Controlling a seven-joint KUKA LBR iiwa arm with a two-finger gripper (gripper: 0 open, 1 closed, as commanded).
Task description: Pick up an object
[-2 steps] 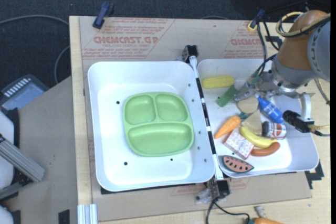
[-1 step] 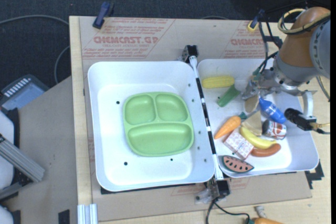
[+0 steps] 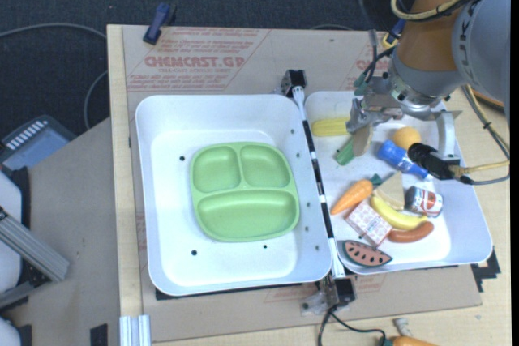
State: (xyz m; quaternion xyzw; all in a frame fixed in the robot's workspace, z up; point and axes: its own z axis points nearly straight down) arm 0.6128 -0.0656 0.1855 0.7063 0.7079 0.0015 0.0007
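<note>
Hovering low with the gripper [image 3: 361, 124] over the right white bin [image 3: 470, 243], beside the yellow corn cob [image 3: 329, 127], probably lining up a grasp; finger state impossible to tell.

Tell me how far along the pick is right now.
Nothing looks picked yet. The gripper is down in the right bin, near the corn and a green piece, but no object shows between its fingers. The carrot, banana and watermelon slice lie untouched. Grasping and lifting remain.
</note>
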